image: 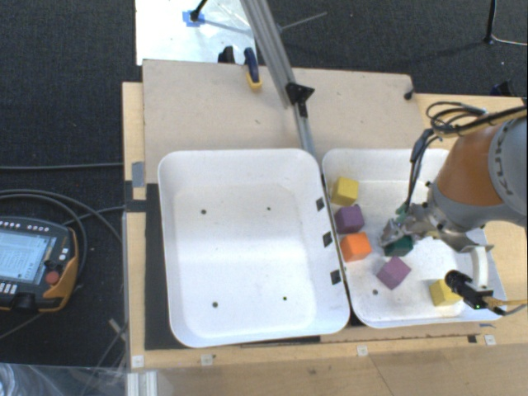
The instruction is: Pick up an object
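Arm: grey with orange band, entering from the right edge, over the right bin [363,165].
Gripper [398,239]: low in the right bin's middle; finger state cannot be told.
Right bin contents: 5 blocks: yellow block [345,190], purple block [350,219], orange block [355,247], second purple block [393,272], second yellow block [443,294].
Nearest to gripper: second purple block, just below it.
Left bin [239,246]: centre-left of frame.
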Available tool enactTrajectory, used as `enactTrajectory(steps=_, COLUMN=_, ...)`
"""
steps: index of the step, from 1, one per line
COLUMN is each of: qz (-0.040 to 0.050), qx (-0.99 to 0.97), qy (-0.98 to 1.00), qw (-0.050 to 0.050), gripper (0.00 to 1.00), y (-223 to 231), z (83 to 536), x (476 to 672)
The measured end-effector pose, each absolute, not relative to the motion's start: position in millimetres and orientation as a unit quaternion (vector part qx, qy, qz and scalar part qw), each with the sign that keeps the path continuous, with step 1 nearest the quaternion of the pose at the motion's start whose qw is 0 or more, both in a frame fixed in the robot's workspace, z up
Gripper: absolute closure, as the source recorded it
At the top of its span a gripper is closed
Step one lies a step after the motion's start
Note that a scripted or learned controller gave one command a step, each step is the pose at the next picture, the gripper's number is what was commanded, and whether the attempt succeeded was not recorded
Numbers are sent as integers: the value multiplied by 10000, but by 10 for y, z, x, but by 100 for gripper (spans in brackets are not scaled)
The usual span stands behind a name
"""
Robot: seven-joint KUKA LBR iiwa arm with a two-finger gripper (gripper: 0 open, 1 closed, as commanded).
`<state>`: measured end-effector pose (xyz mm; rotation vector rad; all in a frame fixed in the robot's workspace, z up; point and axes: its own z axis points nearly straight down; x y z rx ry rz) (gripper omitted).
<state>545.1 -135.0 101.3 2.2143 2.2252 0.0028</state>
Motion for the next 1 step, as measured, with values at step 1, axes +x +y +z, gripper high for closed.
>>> enactTrajectory(steps=1, qz=13, qx=7036, qy=7106, qw=-10, gripper=100, y=-803, z=1527, x=5034)
